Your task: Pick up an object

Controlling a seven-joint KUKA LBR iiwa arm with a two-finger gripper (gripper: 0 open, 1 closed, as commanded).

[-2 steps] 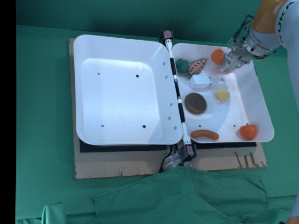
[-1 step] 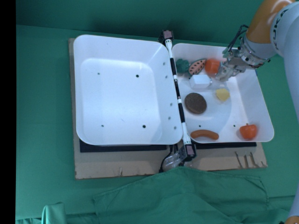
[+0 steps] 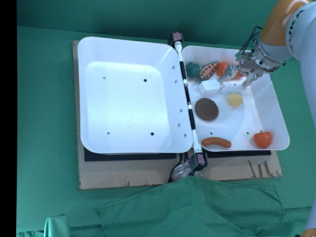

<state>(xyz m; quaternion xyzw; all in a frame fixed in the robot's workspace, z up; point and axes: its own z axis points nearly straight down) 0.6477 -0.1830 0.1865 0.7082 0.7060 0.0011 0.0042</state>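
1. Gripper point(image 3: 241, 74) hanging low over the far part of the right bin point(image 3: 276, 127), reaching in from the right on the grey arm point(image 3: 296, 28) with the orange band.
2. Fingers point(image 3: 229, 73) spread apart, one toward the left and one toward the near side; nothing seen between them, so nothing held at this moment.
3. Closest thing for picking: an orange piece point(image 3: 223, 67) just beside and partly behind the gripper, hard to name because partly hidden.
4. Other things lying in the same bin: a leaf-shaped piece with orange and green point(image 3: 209, 70), a dark green lump point(image 3: 192, 69), a white block point(image 3: 209, 86), a round brown patty point(image 3: 206, 109), a small yellow piece point(image 3: 235, 100), a sausage point(image 3: 216, 142) near the front wall, and a red-orange tomato point(image 3: 262, 139) in the near right corner.
5. Progress, as a judgement: not lifted yet, everything resting on the bin floor. Left to do: lowering onto one thing, closing on it, and raising it clear.
6. Left bin point(image 3: 98, 48) standing beside the right one, touching along the middle divider point(image 3: 186, 93).
7. Both bins set on a brown cardboard sheet point(image 3: 98, 179) on the counter point(image 3: 44, 107), covered with green cloth; a loose fold of the same cloth point(image 3: 197, 206) lying at the front.
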